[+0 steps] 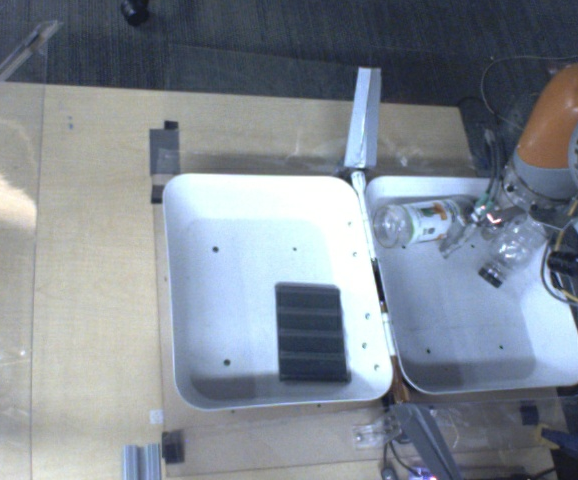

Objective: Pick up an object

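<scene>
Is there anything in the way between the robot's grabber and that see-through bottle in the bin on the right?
Nothing visible is in the way. The end effector sits in the right bin, right beside the clear bottle lying on its side. The black ridged block lies apart in the left bin.

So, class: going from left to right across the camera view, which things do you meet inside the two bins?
Left bin → black ridged block → right bin → clear bottle → tool.
</scene>
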Tool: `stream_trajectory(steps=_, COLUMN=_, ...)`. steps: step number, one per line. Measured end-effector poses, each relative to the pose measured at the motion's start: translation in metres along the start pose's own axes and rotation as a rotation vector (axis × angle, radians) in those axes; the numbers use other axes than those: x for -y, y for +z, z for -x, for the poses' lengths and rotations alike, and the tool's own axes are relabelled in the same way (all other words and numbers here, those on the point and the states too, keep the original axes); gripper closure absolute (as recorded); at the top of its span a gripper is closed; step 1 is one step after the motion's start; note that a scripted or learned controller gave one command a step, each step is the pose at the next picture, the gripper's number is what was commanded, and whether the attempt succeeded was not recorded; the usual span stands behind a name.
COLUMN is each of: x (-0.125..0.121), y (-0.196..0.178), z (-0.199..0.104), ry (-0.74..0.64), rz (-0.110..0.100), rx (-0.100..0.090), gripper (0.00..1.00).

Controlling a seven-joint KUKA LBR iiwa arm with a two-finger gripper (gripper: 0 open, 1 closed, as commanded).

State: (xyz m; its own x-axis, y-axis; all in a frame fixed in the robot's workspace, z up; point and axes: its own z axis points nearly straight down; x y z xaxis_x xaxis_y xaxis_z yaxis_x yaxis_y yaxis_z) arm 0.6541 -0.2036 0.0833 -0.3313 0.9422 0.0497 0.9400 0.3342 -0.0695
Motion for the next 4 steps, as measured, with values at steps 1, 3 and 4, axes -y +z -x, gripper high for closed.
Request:
stream_trajectory(steps=1, x=0.001, y=0.0, z=0.001, ry=-0.024, rz=0.001, rx=0.002, gripper=0.0)
stream_trajectory(steps=3, x=0.002, y=0.0, z=0.004, ry=-0.073, rz=0.002, rx=0.006, gripper=0.0)
stream_trajectory(steps=4, x=0.031, y=-0.001, z=-0.011, ry=-0.066, rz=0.076, rx=0.055, gripper=0.0)
